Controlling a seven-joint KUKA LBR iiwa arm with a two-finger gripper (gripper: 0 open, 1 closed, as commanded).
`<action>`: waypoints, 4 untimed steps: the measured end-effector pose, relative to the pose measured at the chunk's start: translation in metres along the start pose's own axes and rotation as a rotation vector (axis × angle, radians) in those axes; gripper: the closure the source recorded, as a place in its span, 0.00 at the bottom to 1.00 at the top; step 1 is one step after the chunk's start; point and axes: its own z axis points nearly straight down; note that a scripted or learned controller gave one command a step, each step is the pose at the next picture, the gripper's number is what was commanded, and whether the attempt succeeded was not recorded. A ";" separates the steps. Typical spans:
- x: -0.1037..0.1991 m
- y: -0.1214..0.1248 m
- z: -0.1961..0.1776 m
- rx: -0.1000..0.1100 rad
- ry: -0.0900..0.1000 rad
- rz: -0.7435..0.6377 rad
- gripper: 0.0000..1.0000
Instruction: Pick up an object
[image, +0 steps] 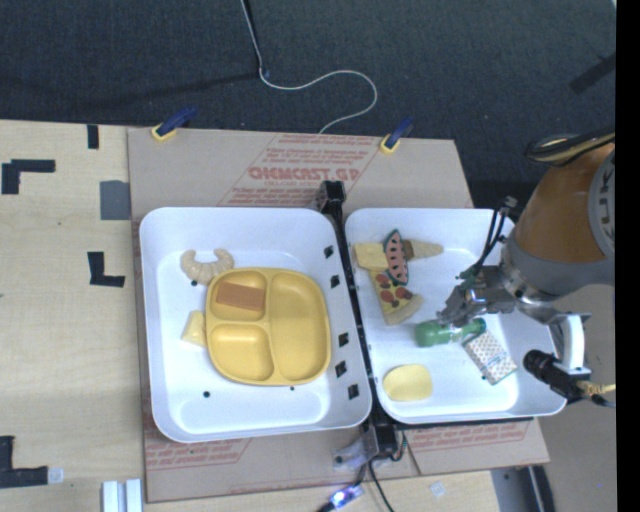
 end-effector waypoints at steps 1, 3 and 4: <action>0.000 0.001 -0.039 0.001 0.000 0.000 1.00; 0.104 0.024 -0.040 0.004 0.002 -0.005 1.00; 0.156 0.046 -0.029 0.005 0.002 -0.006 1.00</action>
